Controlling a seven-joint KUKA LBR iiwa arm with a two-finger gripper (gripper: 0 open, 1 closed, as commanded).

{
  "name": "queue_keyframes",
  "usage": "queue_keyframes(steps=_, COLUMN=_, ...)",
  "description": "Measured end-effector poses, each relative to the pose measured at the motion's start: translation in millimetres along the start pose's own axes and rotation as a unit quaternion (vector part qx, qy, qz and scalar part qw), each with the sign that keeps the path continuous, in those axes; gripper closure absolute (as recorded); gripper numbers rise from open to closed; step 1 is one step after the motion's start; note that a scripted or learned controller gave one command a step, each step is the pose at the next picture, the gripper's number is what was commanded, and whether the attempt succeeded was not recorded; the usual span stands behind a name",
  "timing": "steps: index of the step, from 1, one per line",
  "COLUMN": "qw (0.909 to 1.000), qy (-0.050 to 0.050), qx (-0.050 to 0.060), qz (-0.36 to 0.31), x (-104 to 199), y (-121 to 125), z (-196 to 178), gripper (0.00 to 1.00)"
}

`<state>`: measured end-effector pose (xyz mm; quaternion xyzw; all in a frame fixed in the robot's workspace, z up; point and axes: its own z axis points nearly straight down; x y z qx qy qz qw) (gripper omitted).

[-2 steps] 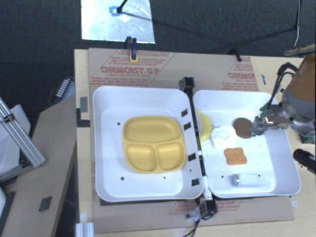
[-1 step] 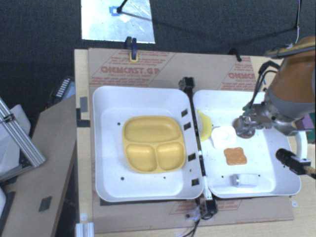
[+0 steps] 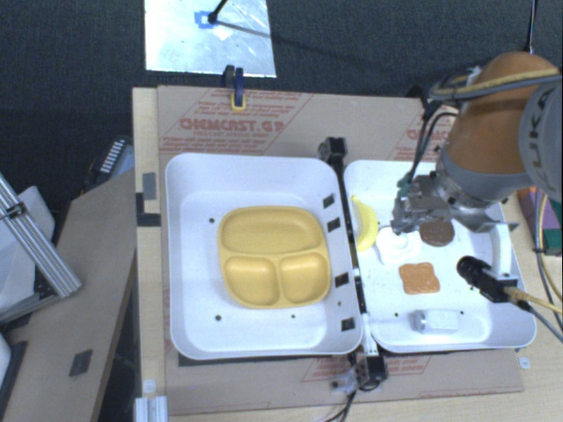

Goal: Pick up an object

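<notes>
- One gripper hangs low over the right bin, in the left half of it. Whether it is open or closed I cannot tell from this angle.
- Right under its tip lies a white round piece. The tip is very near to it or touching it; I cannot tell which.
- Just to the left of the gripper is a yellow banana. It is curved and lies along the left wall of this bin.
- Just to the right of the gripper a brown round disc lies flat, and the wrist covers its upper edge.
- Closer to the front, an orange-brown square piece, similar to a toast, lies flat on the floor of the bin, apart from the white piece.
- A small pale grey block lies near the front wall, well apart from the gripper.
- The arm, grey with an orange band, comes in from the right and covers the back right part of this bin.
- The left bin holds a yellow plate with three compartments, about in its middle.
- Both bins stand side by side, with black clips along the joint between them. They rest on a brown cardboard sheet with red print.
</notes>
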<state>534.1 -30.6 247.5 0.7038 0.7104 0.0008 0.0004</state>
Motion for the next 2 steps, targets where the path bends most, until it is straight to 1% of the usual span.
queue_keyframes(steps=1, qw=1.0, qy=0.0, qx=0.0, qz=0.0, x=59.5, y=9.3, z=12.7, gripper=1.0)
queue_keyframes(steps=2, qw=1.0, qy=0.0, qx=-0.001, qz=0.0, x=107.9, y=31.6, z=15.6, gripper=1.0)
